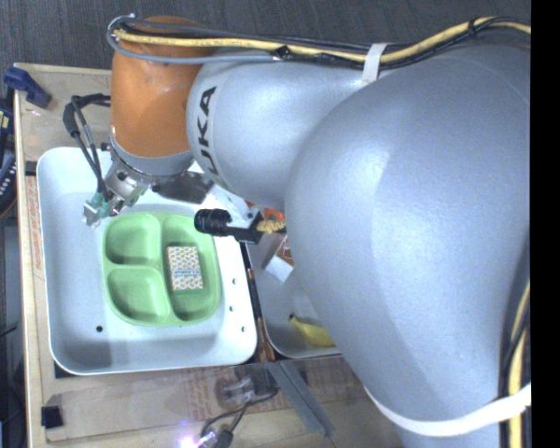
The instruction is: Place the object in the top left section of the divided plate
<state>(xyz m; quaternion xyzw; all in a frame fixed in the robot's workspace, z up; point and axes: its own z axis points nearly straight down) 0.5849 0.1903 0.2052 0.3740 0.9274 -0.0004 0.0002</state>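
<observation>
Jaws [97, 210] are seen at the upper left corner of the green divided plate [159, 269], just over its rim, and whether they are open or closed cannot be told, because they are small and partly hidden under the wrist. Nothing is seen held between them.

The object [185, 268], a flat rectangular piece with a pale speckled pattern, is found lying in the large right section of the plate, well apart from the jaws, lower and to the right of them. The two smaller sections on the left side of the plate are seen beside it.

The plate is carried by the left white bin [65, 325], in the middle of it. The bin is placed on the left part of the tabletop [121, 409].

Letters "KA" are read on the grey arm [355, 185] just beside the orange band [149, 91]; the rest of the word is hidden. No writing can be read on the object itself.

In the right bin [278, 343], near its left edge, something yellow [310, 331] and something orange [274, 220] are partly covered by the arm.
</observation>
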